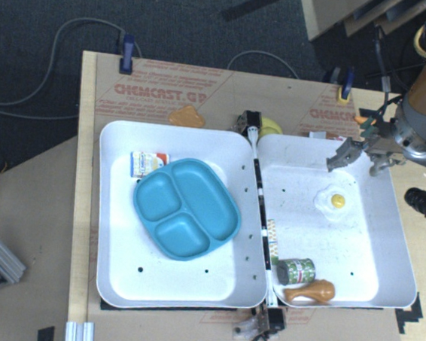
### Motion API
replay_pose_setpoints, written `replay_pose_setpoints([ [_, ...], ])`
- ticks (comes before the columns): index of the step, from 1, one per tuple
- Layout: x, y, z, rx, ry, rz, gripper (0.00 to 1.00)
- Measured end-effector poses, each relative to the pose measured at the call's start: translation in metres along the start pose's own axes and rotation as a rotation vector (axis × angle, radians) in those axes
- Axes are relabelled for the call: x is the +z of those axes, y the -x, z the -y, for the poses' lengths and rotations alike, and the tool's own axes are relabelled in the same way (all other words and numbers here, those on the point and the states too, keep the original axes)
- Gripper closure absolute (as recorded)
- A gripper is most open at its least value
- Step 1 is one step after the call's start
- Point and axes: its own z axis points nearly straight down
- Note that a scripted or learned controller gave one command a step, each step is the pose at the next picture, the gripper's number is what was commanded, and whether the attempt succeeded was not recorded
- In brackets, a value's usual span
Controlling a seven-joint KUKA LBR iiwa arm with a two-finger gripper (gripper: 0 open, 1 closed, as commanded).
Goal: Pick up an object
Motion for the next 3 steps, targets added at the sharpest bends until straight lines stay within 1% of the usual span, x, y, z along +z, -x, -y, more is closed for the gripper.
replay_pose_setpoints([
  [1, 0.041, 0.059, 0.025, 0.005, -0.005, -0.001, 0.00],
  [2, 0.101, 0.023, 0.009, -0.002, -0.003, -0.002, 0.00],
  [3, 0.105, 0.031, 0.012, 0.001, -0.003, -0.001, 0.00],
])
